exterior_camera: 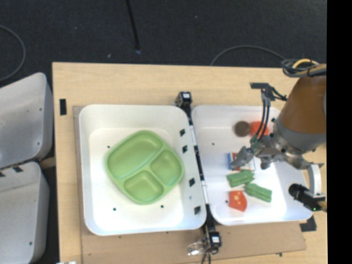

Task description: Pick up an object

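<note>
In the right bin [220,213], a green piece [258,192] lies long-axis left-right; end effector [248,156] grip unclear.

One camera is fixed high above the bench [165,73], looking down at a slant toward 12 o'clock. Both white bins [88,147] fit; arm [305,109] enters from 3 o'clock.

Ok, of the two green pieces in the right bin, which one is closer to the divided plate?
The left green piece, lying just below the tool. The other green piece sits lower and further right, away from the green divided plate.
</note>
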Action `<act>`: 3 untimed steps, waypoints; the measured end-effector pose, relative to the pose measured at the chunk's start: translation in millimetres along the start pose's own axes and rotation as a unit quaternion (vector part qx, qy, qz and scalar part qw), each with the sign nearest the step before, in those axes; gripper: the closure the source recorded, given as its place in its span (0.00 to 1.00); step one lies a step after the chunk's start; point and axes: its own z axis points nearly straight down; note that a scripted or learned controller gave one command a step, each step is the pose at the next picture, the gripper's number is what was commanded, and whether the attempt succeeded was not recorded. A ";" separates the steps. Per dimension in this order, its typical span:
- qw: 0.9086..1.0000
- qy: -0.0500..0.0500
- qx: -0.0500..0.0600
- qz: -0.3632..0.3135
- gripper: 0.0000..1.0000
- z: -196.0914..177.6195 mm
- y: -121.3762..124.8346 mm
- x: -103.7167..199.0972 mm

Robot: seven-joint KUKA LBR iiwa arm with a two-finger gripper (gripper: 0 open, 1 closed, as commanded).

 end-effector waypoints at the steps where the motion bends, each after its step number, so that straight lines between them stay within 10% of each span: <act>1: 1.000 -0.001 -0.006 -0.001 0.00 -5.7 2.7 0.1; 3: 1.000 -0.002 -0.009 0.001 0.00 102.7 6.7 -7.4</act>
